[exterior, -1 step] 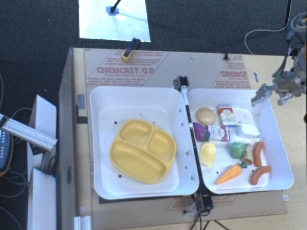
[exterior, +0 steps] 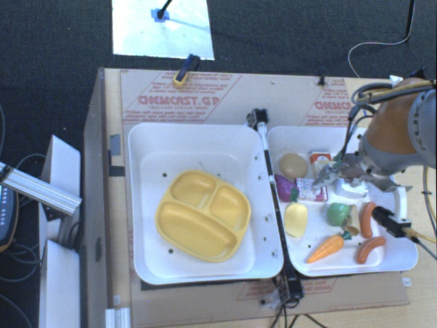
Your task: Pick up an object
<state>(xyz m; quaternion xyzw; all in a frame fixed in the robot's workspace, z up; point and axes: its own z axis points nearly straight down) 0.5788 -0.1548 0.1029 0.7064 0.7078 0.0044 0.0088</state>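
Observation:
The right bin point(exterior: 403, 258) holds several toy foods: a beige round piece point(exterior: 293, 165), a purple eggplant point(exterior: 283, 186), a pink-and-white packet point(exterior: 311, 190), a pale yellow piece point(exterior: 295, 219), a green piece point(exterior: 337, 214), a carrot point(exterior: 326, 248) and two sausages point(exterior: 368, 219) point(exterior: 369, 250). A small red-and-white item point(exterior: 319, 158) lies near the bin's back. My gripper point(exterior: 326, 175) hangs low over the middle of this bin, just right of the packet and above the green piece. Its body hides a white object point(exterior: 351, 191) in part.
The left bin point(exterior: 147, 183) carries a yellow divided tray point(exterior: 203, 214). A ridge point(exterior: 271, 190) separates the two bins. The grey and orange arm point(exterior: 399, 125) crosses the right bin's back right corner. A black part point(exterior: 388, 221) sticks out beside the sausages.

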